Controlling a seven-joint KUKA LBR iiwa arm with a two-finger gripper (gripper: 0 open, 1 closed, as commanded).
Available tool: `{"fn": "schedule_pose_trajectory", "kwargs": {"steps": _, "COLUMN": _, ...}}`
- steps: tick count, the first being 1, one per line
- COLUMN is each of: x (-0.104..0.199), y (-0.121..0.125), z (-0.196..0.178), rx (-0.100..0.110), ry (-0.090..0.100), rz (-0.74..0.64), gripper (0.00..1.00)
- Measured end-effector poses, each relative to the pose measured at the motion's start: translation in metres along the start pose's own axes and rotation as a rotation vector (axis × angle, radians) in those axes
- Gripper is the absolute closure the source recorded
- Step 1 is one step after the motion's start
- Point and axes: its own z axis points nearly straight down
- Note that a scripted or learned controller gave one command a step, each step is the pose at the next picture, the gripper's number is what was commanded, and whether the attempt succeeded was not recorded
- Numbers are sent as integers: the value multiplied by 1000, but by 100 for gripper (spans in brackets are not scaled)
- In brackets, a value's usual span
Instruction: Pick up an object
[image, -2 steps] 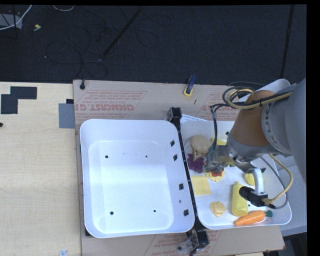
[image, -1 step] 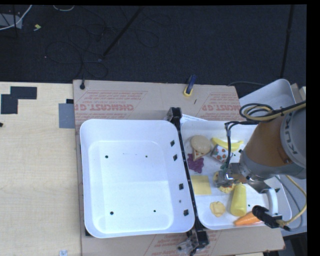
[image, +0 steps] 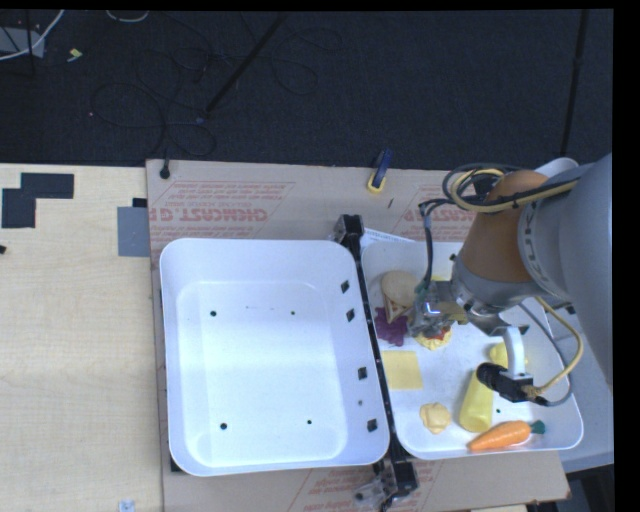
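Here my gripper (image: 432, 318) hung low over the right bin (image: 560, 440), at its upper-left part, with the grey arm (image: 560, 240) and its orange band (image: 497, 240) reaching in from the right. Whether I stood open or shut could not be told from above, as the wrist housing hid the tips; nothing was visibly clamped. The nearest candidates lay packed around me: a small yellow piece (image: 434, 340) just under the tool, a purple item (image: 390, 327) just beside it on the left, and a pale rounded object (image: 399, 290) touching the purple one from above. A flat yellow block (image: 404, 369) lay near, toward the divider. Further down sat a small cream lump (image: 434, 416), a yellow bottle-like shape (image: 477, 404) and an orange carrot toy (image: 500, 435) near the lower rim. The left bin (image: 180, 300) was not involved. By my judgement these were light toy parts, probably hard and somewhat smooth, so slip was the main risk, not breakage. The small yellow piece was best taken across its narrow width, centred, with the tips fully seated down to the bin floor. Crowding from the purple neighbour could have blocked one tip. The carrot, lying apart, offered a cleaner hold across its thick middle.
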Motion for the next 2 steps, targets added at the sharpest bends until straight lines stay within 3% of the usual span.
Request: {"fn": "schedule_pose_trajectory", "kwargs": {"steps": 2, "x": -2, "y": -2, "z": -19, "rx": 4, "ry": 2, "rz": 1, "gripper": 100}}
